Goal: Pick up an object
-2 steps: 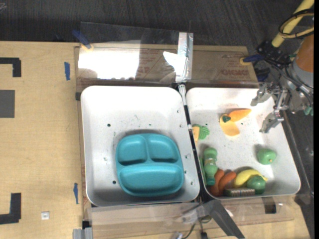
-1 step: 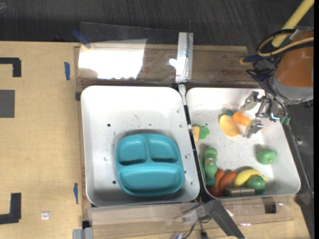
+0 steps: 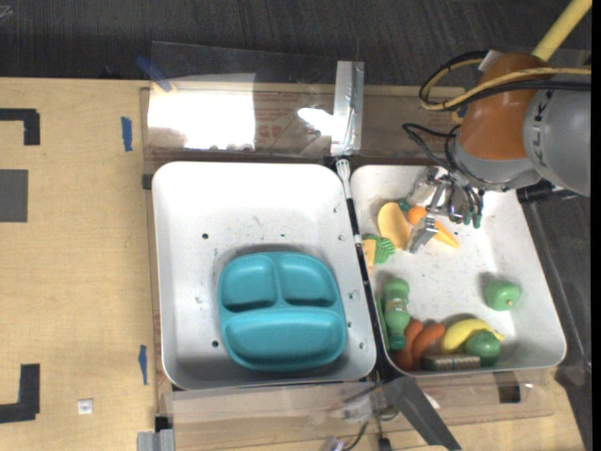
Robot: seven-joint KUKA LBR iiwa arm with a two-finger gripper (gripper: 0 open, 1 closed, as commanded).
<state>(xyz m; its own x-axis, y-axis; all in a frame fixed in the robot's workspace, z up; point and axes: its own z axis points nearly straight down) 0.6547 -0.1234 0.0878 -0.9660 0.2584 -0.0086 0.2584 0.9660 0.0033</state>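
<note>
My gripper [image 3: 427,222] reaches down into the upper left part of the right bin [image 3: 535,252]. It sits directly over an orange carrot-like toy [image 3: 444,240], whose ends stick out on either side of it. A yellow toy [image 3: 392,224] lies just left of the gripper, touching or nearly touching the orange piece. Whether the orange toy is gripped is hidden by the gripper body.
The right bin also has a green-and-yellow corn piece [image 3: 377,249] at its left wall, a green pepper [image 3: 502,294] at the right, and a pile along the front with a banana [image 3: 465,331], carrots [image 3: 420,338] and green pieces [image 3: 394,301]. A teal divided plate [image 3: 280,308] lies in the left bin [image 3: 188,214].
</note>
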